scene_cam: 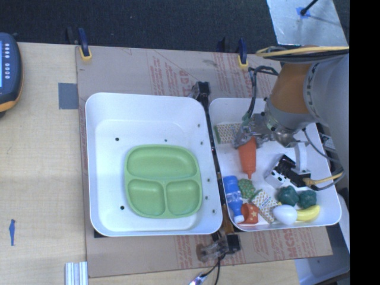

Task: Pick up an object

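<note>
Centrally in the right shallow white bin [332, 214], an orange plastic carrot [247, 156] is seen lying lengthwise, its upper end beneath the gripper [254, 134]; whether it is gripped cannot be told. A blue bottle [232, 196] lies nearby, while a green divided plate [162, 180] sits in the left white bin [101, 159]

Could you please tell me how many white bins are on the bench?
2. The left bin holds a green tray. The right bin holds small toys, such as a carrot and a banana, with the arm above it.
</note>
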`<state>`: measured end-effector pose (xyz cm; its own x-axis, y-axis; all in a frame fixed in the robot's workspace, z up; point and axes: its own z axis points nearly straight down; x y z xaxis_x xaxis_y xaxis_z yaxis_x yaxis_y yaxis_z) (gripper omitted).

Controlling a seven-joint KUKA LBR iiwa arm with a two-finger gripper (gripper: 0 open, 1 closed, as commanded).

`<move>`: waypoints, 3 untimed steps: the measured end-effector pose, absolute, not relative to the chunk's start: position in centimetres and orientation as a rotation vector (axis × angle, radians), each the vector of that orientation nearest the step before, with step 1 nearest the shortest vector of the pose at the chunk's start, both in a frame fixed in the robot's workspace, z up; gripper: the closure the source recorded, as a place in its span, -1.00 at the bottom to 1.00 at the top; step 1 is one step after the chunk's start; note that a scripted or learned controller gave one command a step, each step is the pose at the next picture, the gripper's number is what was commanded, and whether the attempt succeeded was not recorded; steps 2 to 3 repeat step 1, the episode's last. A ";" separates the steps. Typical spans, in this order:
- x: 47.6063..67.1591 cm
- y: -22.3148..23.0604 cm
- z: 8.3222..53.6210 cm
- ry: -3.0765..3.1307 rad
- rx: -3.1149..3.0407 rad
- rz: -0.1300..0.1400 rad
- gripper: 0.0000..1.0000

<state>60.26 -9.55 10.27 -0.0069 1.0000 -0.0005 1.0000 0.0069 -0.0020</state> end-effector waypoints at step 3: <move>60.4 -2.7 19.8 -2.235 -2.211 -0.011 1.00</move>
